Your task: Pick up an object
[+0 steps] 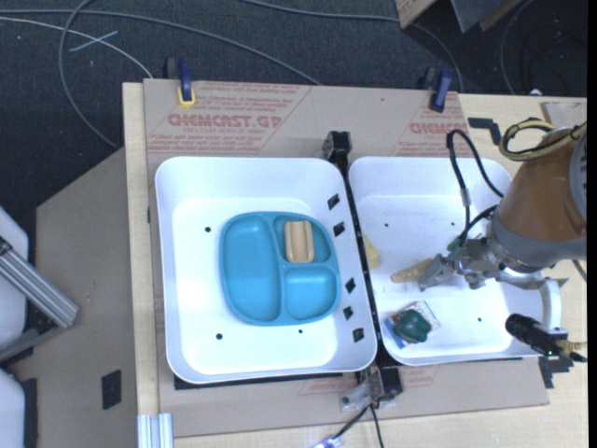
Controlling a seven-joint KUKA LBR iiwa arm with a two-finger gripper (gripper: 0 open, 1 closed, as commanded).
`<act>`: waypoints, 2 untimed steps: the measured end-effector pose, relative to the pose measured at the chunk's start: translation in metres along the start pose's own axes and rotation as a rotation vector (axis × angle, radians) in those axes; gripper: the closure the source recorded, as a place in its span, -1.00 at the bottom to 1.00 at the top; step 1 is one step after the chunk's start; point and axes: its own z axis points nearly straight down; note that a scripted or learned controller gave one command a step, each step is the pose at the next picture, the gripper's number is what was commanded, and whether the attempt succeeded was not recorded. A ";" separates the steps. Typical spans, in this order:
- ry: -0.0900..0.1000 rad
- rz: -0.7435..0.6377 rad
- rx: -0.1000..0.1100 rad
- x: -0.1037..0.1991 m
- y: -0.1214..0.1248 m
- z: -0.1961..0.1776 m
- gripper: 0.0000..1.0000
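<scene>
In the right bin (420, 189), my gripper (444, 269) reaches in from the right and sits low over the bin floor. A tan elongated object (412, 272) lies right at its tip; whether it is gripped is hidden. A green object in a clear wrapper (410, 324) rests near the bin's front wall, just below the gripper. A small yellow piece (370, 251) lies against the left wall of the same bin.
The left bin (187, 250) holds a blue divided plate (252, 273) with a tan block (298, 241) in its upper right compartment. A black divider with clips (347, 241) separates the bins. Black cables (462, 180) hang over the right bin's back.
</scene>
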 end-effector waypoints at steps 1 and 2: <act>0.000 0.000 -0.001 0.001 0.000 0.026 -1.00; -0.001 0.001 -0.006 0.001 0.001 0.014 1.00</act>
